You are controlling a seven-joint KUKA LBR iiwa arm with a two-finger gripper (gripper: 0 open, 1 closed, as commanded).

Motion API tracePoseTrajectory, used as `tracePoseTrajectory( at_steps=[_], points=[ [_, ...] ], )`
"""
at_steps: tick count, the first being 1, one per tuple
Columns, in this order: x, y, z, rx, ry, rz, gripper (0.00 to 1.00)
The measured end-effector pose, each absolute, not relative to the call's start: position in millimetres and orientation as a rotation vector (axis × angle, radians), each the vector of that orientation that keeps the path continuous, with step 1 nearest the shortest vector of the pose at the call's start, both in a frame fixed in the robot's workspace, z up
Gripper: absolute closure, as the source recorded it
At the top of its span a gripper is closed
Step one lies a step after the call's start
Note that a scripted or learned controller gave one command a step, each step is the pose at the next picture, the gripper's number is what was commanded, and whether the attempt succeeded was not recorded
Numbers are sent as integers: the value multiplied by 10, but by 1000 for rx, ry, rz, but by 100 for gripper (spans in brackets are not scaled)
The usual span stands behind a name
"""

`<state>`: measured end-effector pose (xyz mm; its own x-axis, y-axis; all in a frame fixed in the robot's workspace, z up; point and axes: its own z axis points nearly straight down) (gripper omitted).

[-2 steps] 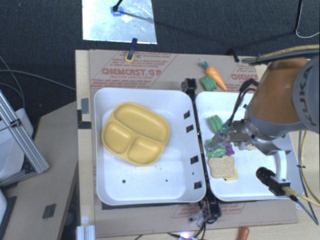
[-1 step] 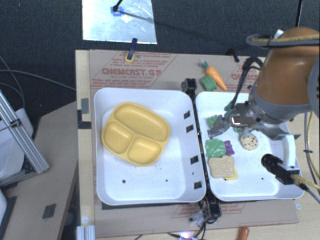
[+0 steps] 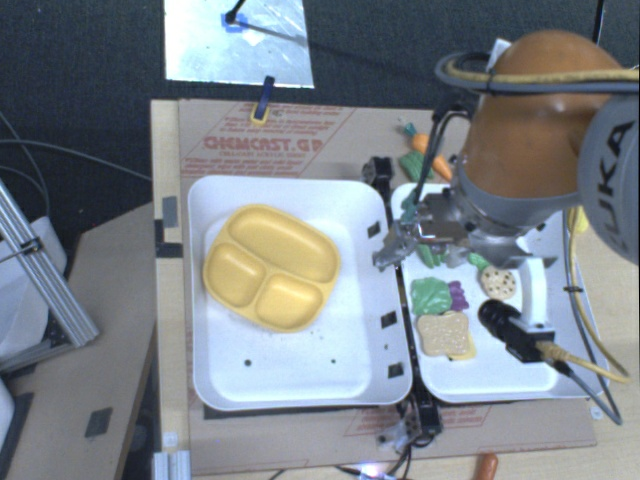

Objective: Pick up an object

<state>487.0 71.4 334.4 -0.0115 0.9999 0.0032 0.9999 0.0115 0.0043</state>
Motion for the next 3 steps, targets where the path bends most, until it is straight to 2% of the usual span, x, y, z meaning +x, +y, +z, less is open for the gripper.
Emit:
tracePoseTrajectory(
  at_steps=[1,2,3],
  points=[
    [4877,674,3441,2208,2231,6,100],
    [4868,930,3667,2212,2229,5,100],
    [5587,1402,3020,2212,2230,3,100]
  ],
)
